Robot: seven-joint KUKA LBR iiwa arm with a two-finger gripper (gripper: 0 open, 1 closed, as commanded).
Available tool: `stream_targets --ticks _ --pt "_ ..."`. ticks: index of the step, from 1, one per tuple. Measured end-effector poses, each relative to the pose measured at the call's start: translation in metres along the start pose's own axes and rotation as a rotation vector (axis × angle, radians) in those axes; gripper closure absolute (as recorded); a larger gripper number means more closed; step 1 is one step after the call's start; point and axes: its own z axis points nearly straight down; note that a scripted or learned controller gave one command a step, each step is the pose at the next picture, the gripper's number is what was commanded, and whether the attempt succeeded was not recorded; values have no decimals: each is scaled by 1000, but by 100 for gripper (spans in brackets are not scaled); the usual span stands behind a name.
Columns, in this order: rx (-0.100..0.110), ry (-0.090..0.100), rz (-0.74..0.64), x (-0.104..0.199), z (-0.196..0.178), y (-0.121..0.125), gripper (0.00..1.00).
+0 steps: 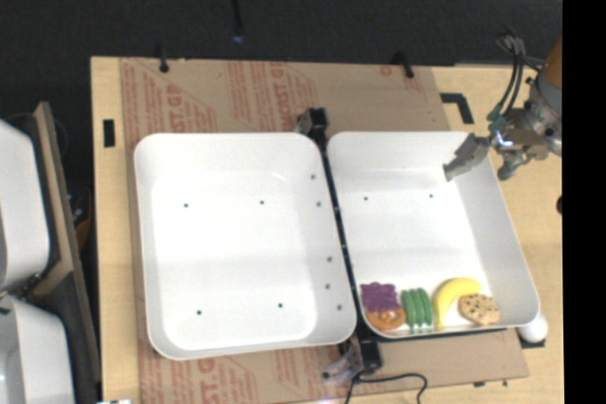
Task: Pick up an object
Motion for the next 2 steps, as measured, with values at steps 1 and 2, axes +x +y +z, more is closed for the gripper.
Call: stream_targets --ticks 1,2 --pt "-6 -1 -1 0 -3 1 0" --pt "-1 0 -1 2 58 -4 0"
